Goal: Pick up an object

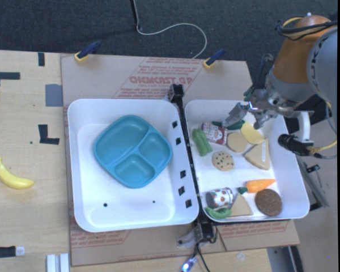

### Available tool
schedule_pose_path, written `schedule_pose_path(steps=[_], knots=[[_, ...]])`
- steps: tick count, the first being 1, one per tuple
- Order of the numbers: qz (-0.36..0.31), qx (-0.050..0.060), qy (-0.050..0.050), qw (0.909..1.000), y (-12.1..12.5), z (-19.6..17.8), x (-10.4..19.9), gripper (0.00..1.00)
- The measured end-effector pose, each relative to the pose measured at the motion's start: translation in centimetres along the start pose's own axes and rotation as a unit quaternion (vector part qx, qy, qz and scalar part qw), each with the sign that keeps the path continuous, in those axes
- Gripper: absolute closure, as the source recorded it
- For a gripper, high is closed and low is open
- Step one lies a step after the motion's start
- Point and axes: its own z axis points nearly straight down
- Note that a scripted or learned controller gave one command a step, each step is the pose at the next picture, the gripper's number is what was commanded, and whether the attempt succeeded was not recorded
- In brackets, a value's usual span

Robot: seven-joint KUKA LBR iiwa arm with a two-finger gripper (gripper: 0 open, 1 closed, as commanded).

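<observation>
Grey-fingered gripper (248, 117) hovers spread over the right bin (294, 183), near a yellow piece (251, 133).

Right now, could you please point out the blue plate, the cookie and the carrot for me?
blue plate (132, 149), camera view, centre divider.
cookie (222, 161), camera view, middle of its top.
carrot (260, 184), camera view, orange body.

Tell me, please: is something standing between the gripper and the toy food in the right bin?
Nothing visible does. The gripper hangs at the far end of the right bin, directly over the yellow piece and the red packet; no other object lies between them.
</observation>
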Motion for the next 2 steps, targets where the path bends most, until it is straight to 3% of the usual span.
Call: schedule_pose_path(steps=[1, 2], knots=[[0.003, 0.001, 0.001, 1.0000, -2.8, 10.9, -2.4, 0.00], [0.001, -0.004, -0.002, 1.0000, -6.4, 11.0, -1.1, 0.00]])
